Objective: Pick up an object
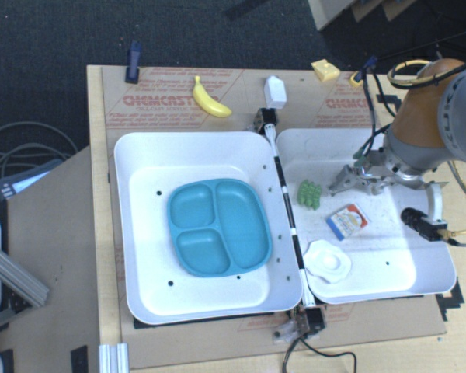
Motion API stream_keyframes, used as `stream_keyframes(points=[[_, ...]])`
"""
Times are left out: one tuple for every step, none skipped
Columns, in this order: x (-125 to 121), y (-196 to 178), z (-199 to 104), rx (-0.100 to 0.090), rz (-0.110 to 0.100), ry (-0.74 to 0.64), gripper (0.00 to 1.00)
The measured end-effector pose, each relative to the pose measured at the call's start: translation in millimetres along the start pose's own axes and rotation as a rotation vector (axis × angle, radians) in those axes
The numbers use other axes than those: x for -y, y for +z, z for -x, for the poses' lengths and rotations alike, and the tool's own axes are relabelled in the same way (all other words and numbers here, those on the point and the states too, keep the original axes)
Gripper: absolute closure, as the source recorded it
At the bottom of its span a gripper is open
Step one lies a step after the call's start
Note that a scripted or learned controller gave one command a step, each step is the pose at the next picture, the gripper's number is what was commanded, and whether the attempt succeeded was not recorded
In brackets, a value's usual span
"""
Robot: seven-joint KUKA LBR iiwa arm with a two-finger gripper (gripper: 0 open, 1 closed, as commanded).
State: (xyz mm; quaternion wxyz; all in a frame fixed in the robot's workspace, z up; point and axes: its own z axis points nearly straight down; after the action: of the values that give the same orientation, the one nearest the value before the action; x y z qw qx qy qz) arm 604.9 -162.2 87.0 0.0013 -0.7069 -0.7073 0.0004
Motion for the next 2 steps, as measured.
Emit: stream_keyframes(points=[[49.9, 2.9, -30.2, 0.0, 0.001, 0.001, 0.0], [49.5, -7.2, -30.0, 0.001, 0.003, 0.001, 1.0]])
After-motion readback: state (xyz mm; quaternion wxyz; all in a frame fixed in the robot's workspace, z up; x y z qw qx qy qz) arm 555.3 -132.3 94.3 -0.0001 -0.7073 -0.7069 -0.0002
